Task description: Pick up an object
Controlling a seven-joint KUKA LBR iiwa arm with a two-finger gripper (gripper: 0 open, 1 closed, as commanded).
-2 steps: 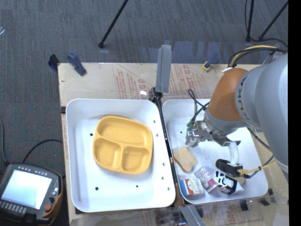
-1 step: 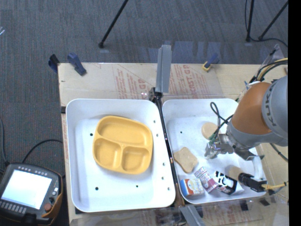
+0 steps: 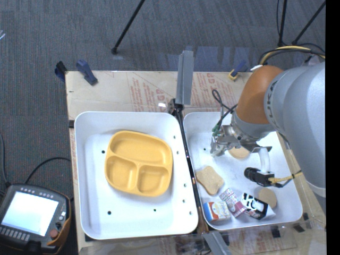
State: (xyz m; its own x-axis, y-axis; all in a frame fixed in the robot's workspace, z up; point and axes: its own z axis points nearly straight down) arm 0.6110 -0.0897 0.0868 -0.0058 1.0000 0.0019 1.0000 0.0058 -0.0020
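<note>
Arm low over the right bin, nothing visibly held.

The tabletop (image 3: 122,92) carries two bins: the left bin (image 3: 87,142) keeps a yellow tray (image 3: 139,162), the right bin (image 3: 199,124) gathers small items to pick from. The arm (image 3: 297,116) reaches in from 3 o'clock, and the jaws (image 3: 222,145) hang at the bin's 12 o'clock; whether they are open I cannot tell. A tan piece (image 3: 240,153) lies just beside them at 4 o'clock, the bread (image 3: 209,179) near at 7 o'clock, the cartons (image 3: 226,206) at 6 o'clock.
</note>
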